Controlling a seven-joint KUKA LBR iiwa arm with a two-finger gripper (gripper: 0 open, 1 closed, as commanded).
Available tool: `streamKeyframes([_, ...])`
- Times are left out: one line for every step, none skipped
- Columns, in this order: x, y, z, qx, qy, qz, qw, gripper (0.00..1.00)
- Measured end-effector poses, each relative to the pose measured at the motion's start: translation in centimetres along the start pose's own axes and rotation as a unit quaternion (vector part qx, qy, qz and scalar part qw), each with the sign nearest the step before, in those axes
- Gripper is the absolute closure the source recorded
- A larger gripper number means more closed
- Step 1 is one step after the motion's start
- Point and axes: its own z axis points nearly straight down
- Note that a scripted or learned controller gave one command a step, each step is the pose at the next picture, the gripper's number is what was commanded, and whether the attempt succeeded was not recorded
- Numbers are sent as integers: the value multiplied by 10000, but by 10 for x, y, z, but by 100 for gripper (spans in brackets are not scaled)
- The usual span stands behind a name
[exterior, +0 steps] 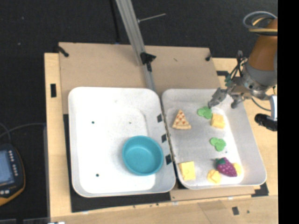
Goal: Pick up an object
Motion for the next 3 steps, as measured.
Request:
streamKeyframes([-1, 3, 42, -8, -5, 2, 10000, 0])
streamKeyframes([-3, 5, 90, -57, -25, -4, 10000, 0])
streamKeyframes([-4, 6, 76, -80, -32, -7, 10000, 100])
